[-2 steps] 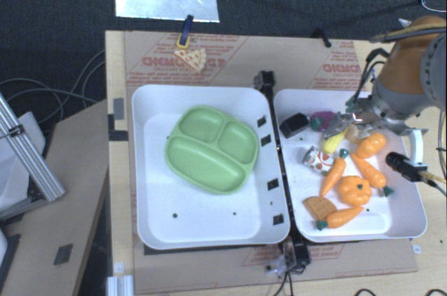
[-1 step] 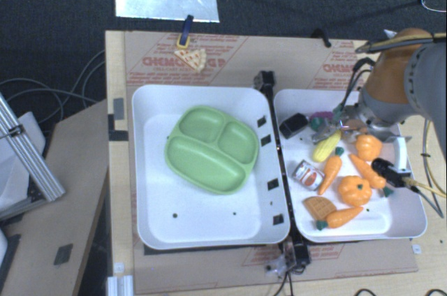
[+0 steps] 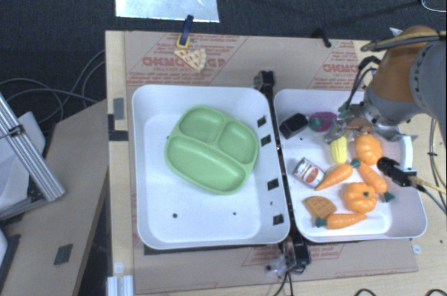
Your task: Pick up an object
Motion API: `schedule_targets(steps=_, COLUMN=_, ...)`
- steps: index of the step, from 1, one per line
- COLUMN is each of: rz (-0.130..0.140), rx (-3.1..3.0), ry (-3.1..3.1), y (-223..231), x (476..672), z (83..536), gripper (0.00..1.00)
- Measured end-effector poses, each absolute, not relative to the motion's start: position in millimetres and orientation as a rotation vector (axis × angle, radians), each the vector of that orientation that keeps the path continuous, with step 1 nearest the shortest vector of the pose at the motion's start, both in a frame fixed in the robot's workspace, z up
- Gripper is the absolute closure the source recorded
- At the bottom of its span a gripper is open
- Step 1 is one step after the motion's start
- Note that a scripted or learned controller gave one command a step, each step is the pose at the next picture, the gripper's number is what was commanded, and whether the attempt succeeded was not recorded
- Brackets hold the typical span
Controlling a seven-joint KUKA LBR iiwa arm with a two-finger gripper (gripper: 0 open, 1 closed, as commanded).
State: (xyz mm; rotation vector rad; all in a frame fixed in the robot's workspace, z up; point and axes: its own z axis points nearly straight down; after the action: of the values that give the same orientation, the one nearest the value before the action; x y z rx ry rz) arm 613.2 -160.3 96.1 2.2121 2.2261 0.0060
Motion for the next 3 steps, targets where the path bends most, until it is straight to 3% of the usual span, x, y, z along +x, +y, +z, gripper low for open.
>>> schedule_targets(steps=2, rz=0.005, rx=2.212, ry=2.224, y=-159.4, x=610.1, z=204.7, gripper=1.00)
schedule_targets(steps=3, rz=0.003, rx=2.212, ry=2.226, y=-159.5, x=611.1, z=225.6, gripper=1.00)
